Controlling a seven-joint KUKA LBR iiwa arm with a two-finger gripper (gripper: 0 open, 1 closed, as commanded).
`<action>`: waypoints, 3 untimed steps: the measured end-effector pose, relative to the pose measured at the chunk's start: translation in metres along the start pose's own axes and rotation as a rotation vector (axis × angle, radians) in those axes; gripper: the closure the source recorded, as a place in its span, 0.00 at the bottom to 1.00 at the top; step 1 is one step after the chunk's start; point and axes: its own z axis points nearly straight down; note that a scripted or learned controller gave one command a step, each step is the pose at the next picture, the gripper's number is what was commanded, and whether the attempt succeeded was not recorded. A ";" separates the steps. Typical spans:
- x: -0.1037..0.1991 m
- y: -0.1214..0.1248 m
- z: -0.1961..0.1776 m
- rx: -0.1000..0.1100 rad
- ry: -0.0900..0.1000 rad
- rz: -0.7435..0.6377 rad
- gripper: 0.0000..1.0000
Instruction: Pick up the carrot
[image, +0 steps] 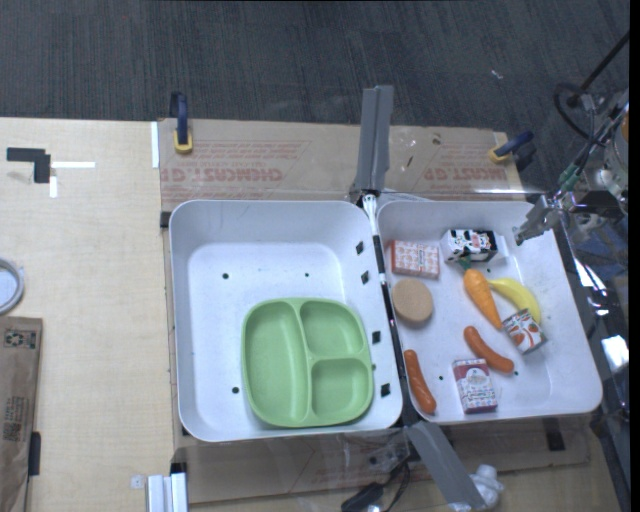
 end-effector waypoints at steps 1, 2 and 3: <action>-0.018 0.018 0.138 -0.001 0.000 0.069 0.00; 0.022 -0.006 0.182 -0.002 0.000 -0.236 0.00; 0.021 -0.006 0.173 -0.002 0.000 -0.233 1.00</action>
